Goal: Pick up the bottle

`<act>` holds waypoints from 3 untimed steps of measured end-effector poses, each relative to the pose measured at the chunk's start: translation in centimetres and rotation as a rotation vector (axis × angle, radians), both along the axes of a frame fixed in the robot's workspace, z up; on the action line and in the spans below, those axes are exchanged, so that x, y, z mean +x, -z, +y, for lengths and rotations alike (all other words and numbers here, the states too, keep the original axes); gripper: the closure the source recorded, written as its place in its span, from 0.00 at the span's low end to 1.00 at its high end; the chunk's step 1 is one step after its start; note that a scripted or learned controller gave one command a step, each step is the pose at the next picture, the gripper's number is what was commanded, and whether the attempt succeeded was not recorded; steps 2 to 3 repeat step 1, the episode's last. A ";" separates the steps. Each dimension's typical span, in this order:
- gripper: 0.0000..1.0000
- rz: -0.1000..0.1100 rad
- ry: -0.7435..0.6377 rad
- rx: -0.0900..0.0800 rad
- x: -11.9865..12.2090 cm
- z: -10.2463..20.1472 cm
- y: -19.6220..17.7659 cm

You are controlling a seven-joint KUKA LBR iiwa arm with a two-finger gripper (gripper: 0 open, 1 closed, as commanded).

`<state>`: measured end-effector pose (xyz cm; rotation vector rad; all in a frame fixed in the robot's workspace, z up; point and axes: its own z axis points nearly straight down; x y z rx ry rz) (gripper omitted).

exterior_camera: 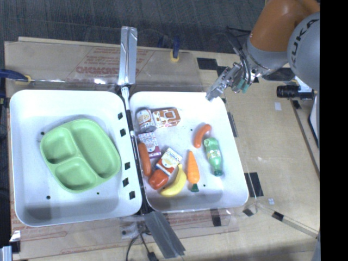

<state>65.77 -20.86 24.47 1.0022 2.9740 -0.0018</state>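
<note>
Green and small, the bottle (213, 156) is seen lying on its side in the right bin (231, 125), well below and slightly left of the pincer (225, 85), which is poised over the bin's far right corner with nothing between its fingers; whether those are spread or closed cannot be told. A failed grasp is judged likely if the descent is misaligned, since the sausage (201, 135) touches the bottle's cap end, the carrot (192, 169) lies just beside, and a rounded bottle may roll away.

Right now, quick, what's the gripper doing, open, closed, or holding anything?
Gripper: above the right bin's far corner, holding nothing; open or closed cannot be told. The bottle lies in the bin.
</note>
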 end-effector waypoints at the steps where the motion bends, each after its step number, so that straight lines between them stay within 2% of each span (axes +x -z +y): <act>1: 1.00 -0.001 -0.298 -0.002 -1.7 -0.1 -5.8; 3: 1.00 -0.001 -0.298 -0.002 -1.7 -0.1 -5.8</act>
